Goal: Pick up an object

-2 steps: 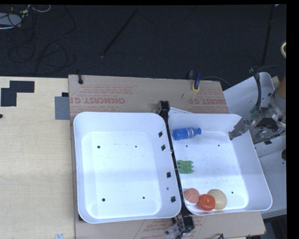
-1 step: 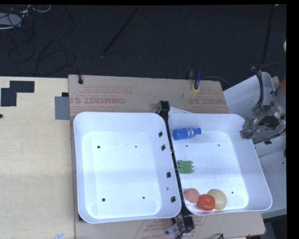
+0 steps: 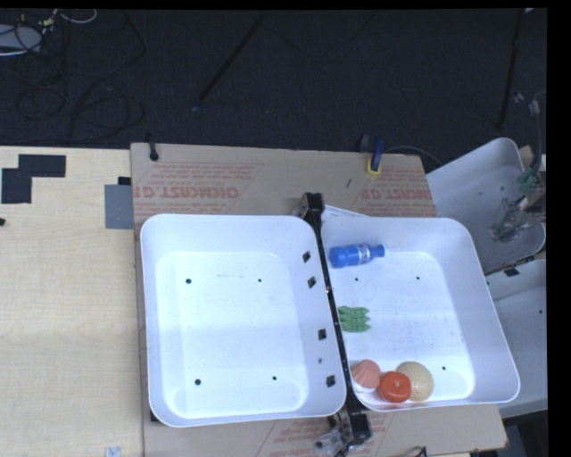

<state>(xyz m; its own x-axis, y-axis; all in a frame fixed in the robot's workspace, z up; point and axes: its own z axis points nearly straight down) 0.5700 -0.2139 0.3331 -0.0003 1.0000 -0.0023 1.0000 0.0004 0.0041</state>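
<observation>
Blue bottle [image 3: 356,255] lies on its side near the right bin's [image 3: 482,303] far wall, apart from the green pea pod [image 3: 353,319] and the near-corner cluster around the tomato [image 3: 394,386], so your approach looks unobstructed; end effector state: you cannot tell.

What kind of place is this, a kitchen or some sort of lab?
Most likely a robotics lab bench, not a kitchen. Two shallow white bins sit side by side on cardboard sheeting, small toy-like items such as a blue bottle lie in the right one, and loose cables trail behind.
</observation>
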